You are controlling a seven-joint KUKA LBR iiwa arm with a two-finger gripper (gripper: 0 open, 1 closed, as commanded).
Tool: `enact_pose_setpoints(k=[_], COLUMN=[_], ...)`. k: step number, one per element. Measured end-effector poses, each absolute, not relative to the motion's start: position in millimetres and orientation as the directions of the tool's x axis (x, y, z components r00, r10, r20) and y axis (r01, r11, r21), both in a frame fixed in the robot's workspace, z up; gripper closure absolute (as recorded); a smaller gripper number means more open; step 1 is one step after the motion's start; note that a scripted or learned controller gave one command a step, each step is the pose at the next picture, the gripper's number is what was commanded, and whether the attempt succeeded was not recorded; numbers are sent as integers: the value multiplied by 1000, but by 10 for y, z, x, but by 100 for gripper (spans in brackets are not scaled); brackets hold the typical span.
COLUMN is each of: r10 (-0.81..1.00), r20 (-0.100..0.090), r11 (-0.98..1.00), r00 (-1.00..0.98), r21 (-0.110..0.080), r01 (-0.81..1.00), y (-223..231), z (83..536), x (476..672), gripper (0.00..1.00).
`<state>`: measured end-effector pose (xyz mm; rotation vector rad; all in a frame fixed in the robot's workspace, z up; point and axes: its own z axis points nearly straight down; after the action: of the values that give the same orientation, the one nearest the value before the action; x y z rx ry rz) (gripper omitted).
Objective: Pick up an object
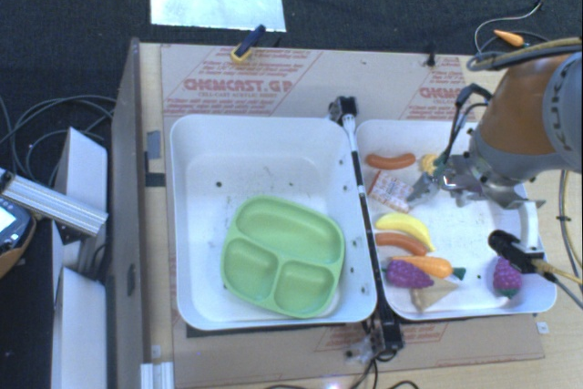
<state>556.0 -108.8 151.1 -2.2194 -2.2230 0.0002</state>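
Plainly, the gripper point(435, 184) hangs low over the upper middle of the right bin point(474, 303), reaching in from the right; whether it is spread or pressed together I cannot tell at this size, and nothing shows pinched in it. Nearest lies the sausage point(391, 161), just up and to the left of the tool; its long axis runs left to right, roughly level with the bin's far wall. A patterned packet point(392, 190) sits directly left of the tool; the banana point(404, 225) lies below and to the left, its length angled down toward the right, with a second sausage point(402, 242) under it. I judge the first sausage the likeliest target, calling for a short shift up-left.
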Motion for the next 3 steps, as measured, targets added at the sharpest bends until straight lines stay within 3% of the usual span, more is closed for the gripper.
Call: enact_pose_setpoints(k=[1, 2, 3], r10=[1000, 1000, 1000], r20=[0, 0, 1], r11=[1, 1, 2], r00=[-1, -1, -2], r21=[0, 1, 2], r01=[1000, 1000, 1000], y=[-927, -1058, -1054], z=[1193, 841, 948], x=[5323, 5245, 5255], gripper=[0, 0, 100])
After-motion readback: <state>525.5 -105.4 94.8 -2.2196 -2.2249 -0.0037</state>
